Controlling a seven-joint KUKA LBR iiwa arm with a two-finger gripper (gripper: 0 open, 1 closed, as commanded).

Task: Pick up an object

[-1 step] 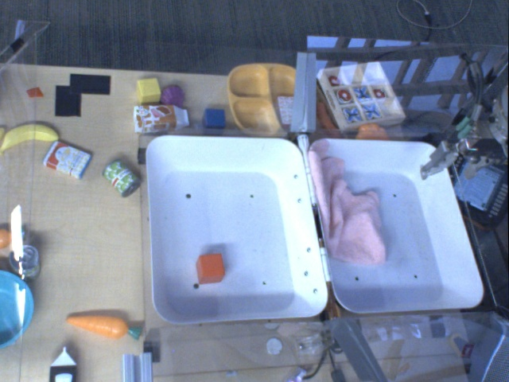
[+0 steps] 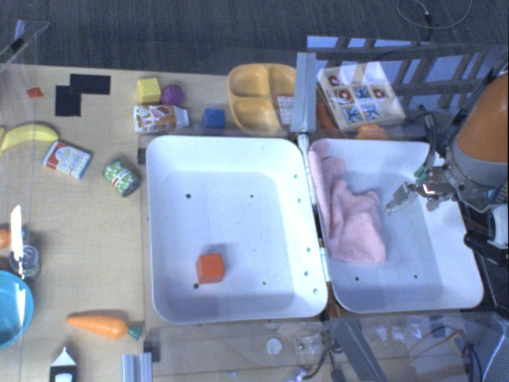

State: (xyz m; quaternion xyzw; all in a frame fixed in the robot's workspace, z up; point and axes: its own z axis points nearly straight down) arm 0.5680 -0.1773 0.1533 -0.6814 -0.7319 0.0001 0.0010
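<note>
My pincer (image 2: 409, 191) hangs over the right bin (image 2: 445, 293), in its upper half toward the counter's right edge, with my grey wrist and orange band (image 2: 487, 130) reaching in from that side. Its thin fingers (image 2: 396, 201) point leftward, splayed apart and released, with nothing between them. Just to their left lies a pink cloth (image 2: 348, 217), crumpled in a long heap along the bin's left wall, running from its far corner down past the middle; the fingertip nearest it stands close to the cloth's right edge, but I cannot tell whether it touches. In the left bin (image 2: 231, 157) an orange block (image 2: 211, 268) sits alone near the front left corner, well apart from me. Beyond the bins, along the counter's far edge, stand a yellow divided dish (image 2: 256, 98), a small blue cube (image 2: 214, 118), a purple ball (image 2: 172, 95), a yellow cube (image 2: 148, 90) and a small printed carton (image 2: 160, 118). A board with noughts and crosses (image 2: 359, 94) rests at the far edge above the right bin. On the left part of the counter lie a banana (image 2: 28, 136), a juice carton (image 2: 66, 160), a green can (image 2: 122, 177) on its side, and, near the front left corner, a carrot (image 2: 97, 325) and a blue bowl (image 2: 14, 309).
</note>
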